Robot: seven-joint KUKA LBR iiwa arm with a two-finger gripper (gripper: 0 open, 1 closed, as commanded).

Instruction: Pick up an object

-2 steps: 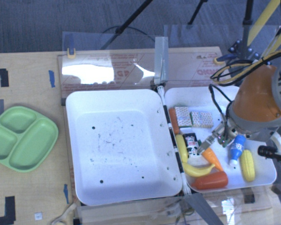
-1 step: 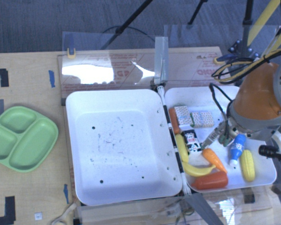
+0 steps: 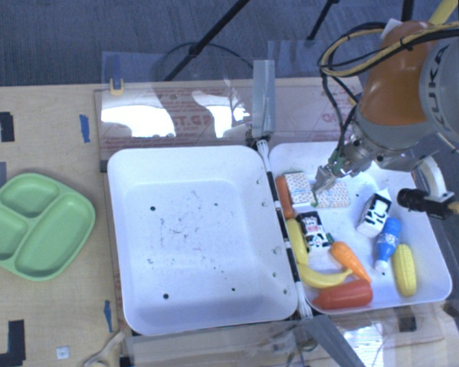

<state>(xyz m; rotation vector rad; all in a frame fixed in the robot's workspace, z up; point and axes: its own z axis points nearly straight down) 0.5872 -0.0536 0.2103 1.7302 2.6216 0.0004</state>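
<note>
Camera view: arm over the right bin (image 3: 439,294), above a small pink-dotted packet (image 3: 334,196).
Near rim: red pepper (image 3: 344,294), banana (image 3: 310,260), corn (image 3: 404,269). The gripper (image 3: 325,178) is slightly parted, holding nothing; the far-edge packet looks light, flat, crinkly; pinch its edges.

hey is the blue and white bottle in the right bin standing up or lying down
Lying down. The bottle rests lengthwise on the floor of the right bin, beside the corn cob.
</note>
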